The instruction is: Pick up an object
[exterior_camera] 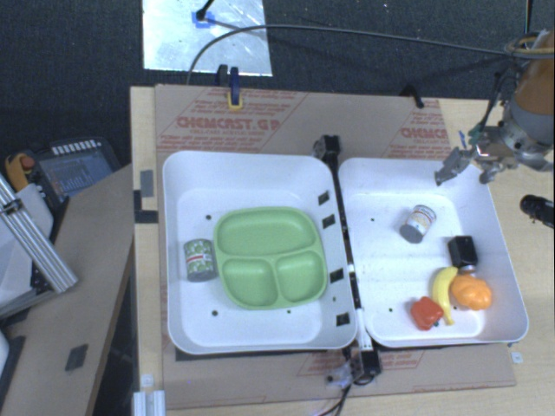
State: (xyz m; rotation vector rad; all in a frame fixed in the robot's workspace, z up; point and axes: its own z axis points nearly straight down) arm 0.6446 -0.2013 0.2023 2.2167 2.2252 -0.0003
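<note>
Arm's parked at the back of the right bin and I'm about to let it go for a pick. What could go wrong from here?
The banana, orange and red item sit bunched in the right bin's near corner, so the fingers may catch two things or shove one aside. The black block lies just behind them. The small can lies on its side and may roll away from the gripper.

The arm (533, 102), at 2 o'clock, is cut off by the right edge. Label on the small jar (419, 224) too small to read. Object at 3 o'clock (539, 209), dark, partly cropped, unidentifiable.
</note>
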